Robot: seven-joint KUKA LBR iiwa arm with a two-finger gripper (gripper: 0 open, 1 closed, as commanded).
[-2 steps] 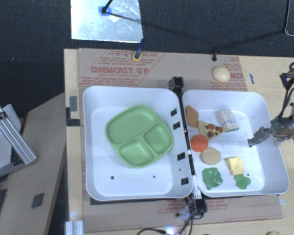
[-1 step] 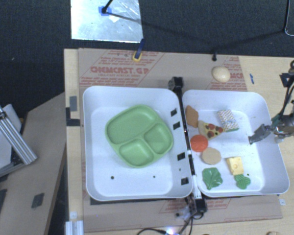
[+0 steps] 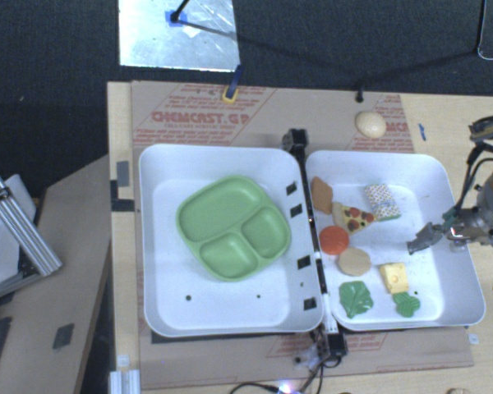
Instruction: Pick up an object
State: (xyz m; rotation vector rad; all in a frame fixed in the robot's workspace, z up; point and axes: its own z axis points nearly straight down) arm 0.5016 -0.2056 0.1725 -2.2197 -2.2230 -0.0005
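Arm low over the right bin, food pieces to the gripper's left.

The left bin (image 3: 160, 220) holds a green divided plate (image 3: 234, 226). Over the right bin (image 3: 464, 290) the grey arm (image 3: 485, 224) reaches in nearly level from the right edge, its gripper (image 3: 419, 240) pointing left above bare floor; whether it is parted or closed cannot be told, and nothing shows in it. Nearest it, just below-left, lies the yellow cheese block (image 3: 394, 277); further left sit the pizza slice (image 3: 353, 217), red tomato (image 3: 334, 239) and tan cookie (image 3: 354, 261).

The grey arm reaches in from the right; its hand (image 3: 421, 240) points left, held low.
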